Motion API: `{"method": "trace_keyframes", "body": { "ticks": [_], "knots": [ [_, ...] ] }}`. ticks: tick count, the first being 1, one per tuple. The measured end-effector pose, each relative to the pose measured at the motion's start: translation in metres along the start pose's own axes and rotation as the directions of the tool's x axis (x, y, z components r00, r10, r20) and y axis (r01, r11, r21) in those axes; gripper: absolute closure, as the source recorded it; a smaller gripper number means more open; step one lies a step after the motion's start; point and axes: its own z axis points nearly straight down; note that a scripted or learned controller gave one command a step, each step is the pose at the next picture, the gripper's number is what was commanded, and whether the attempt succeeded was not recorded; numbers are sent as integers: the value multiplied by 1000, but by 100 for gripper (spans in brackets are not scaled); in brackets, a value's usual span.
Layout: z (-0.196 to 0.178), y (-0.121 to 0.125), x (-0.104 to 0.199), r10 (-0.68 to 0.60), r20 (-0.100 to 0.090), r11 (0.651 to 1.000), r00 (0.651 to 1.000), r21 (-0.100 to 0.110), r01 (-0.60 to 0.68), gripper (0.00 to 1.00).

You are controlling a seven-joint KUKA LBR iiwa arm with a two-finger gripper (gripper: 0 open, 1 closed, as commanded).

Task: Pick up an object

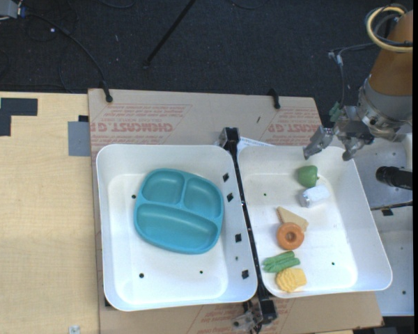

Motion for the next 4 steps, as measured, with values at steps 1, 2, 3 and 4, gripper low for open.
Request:
{"method": "trace_keyframes", "body": {
  "ticks": [1,2,3,4],
  "knots": [
    [-8,2,0,-2,2,1000,1000,-13,2,0],
    [34,2,1,-2,2,1000,1000,-10,2,0],
    [97,7,-3,-2,1,1000,1000,-8,2,0],
    [140,4,0,-1,2,1000,1000,-10,1,0]
  ]
}}
